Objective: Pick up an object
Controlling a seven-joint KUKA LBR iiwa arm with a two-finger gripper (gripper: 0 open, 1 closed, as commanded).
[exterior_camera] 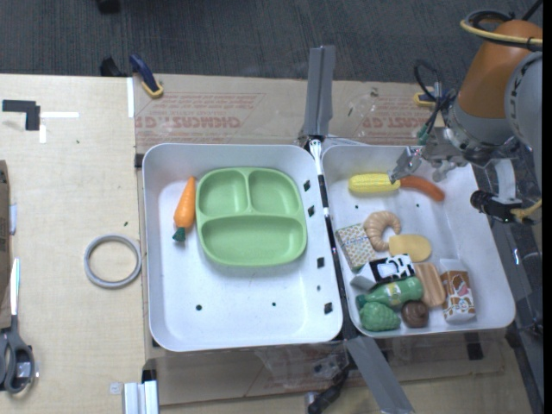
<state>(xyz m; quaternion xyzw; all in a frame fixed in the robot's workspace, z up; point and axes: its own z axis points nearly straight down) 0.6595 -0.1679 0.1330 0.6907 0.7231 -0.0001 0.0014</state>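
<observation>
The right bin (pixel 483 231) holds toy food. A yellow corn cob (pixel 371 183) lies at its far left, with an orange-red sausage (pixel 423 187) just right of it. My gripper (pixel 404 169) hangs over the far part of this bin, its tips just above the gap between corn and sausage. Nothing shows between the fingers. Further forward lie a croissant (pixel 382 225), a checkered cracker (pixel 354 243), a yellow slice (pixel 409 247), a black-and-white packet (pixel 392 268), a green bottle (pixel 395 292), broccoli (pixel 378 316) and a hot dog (pixel 429 285).
The left bin (pixel 172 309) carries a green divided plate (pixel 251 216) and a carrot (pixel 185 203) beside it. A brown doughnut (pixel 415 313) and a small boxed snack (pixel 457 296) sit at the right bin's front. A tape ring (pixel 112 260) and scissors (pixel 15 352) lie on the bench at left.
</observation>
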